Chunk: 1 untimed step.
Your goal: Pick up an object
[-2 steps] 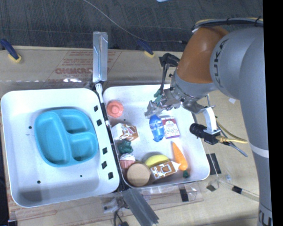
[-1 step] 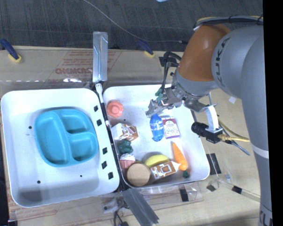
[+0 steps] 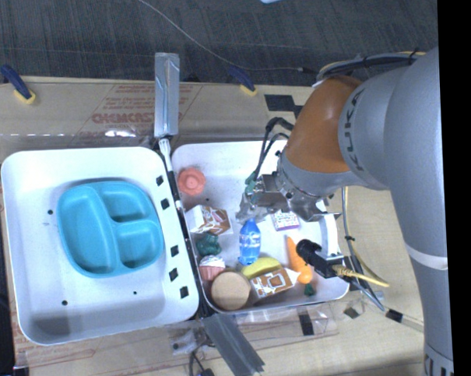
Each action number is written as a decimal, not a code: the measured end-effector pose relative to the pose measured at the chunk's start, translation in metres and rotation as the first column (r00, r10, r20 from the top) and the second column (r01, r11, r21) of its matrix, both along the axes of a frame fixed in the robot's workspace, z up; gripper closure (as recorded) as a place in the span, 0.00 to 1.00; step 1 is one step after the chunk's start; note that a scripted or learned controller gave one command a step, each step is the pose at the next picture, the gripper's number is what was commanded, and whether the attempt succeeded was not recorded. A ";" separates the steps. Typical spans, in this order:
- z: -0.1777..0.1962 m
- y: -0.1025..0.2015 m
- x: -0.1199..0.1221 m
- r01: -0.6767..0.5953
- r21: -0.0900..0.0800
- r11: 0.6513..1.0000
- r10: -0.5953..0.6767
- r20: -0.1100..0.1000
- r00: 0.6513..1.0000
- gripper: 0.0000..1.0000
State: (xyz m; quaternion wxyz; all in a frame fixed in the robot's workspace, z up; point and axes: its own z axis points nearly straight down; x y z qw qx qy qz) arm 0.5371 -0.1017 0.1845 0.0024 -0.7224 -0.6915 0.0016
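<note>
Reaching into the right bin (image 3: 218,157), the gripper (image 3: 255,198) hangs just above the water bottle (image 3: 249,241); whether it is parted or grasping anything, I cannot tell.

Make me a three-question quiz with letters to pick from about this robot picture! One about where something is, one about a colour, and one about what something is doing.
1. Where is the blue divided tray?
A. In the left bin
B. In the right bin
C. On the floor

2. What colour is the band above the robot's wrist?
A. Green
B. Orange
C. Purple

3. How is the small water bottle placed?
A. Lying among the other things in the right bin
B. Sitting on the blue tray
C. Outside both bins

Answers:
1. A, the tray lies alone in the left bin.
2. B, the orange band sits between the grey arm parts.
3. A, the bottle lies in the right bin, close above the banana.
</note>
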 end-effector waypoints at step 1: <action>0.058 0.000 -0.016 -0.291 -0.002 0.957 0.291 0.007 0.957 1.00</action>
